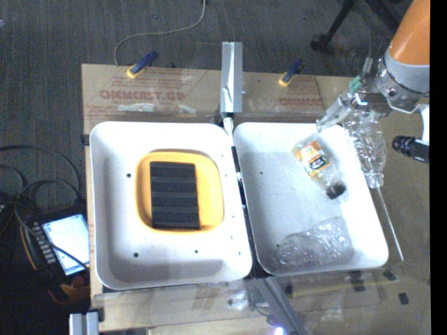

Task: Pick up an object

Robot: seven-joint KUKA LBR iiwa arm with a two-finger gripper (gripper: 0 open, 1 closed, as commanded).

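A: Where does the tool (349,107) stand, and in what state?

B: It hangs over the far right corner of the right bin (265,208), below the arm's orange band. Whether it is spread or pressed together cannot be told; glare hides it. A clear, crinkled thing, perhaps a plastic bottle (369,149), lies just beside it along the bin's right wall, though nothing confirms a grip.

A: Which thing is nearest for the pick?

B: The small bottle with the orange label (316,160). It lies near the tool, toward the bin's middle and nearer the camera, its long axis running diagonally from the far left end down to its dark cap at the near right.

A: What else lies outward?

B: A clear wrapper (314,241) near the front wall, and in the left bin (112,187) a yellow tray with a black ribbed block (176,195), well apart across the counter (160,96).
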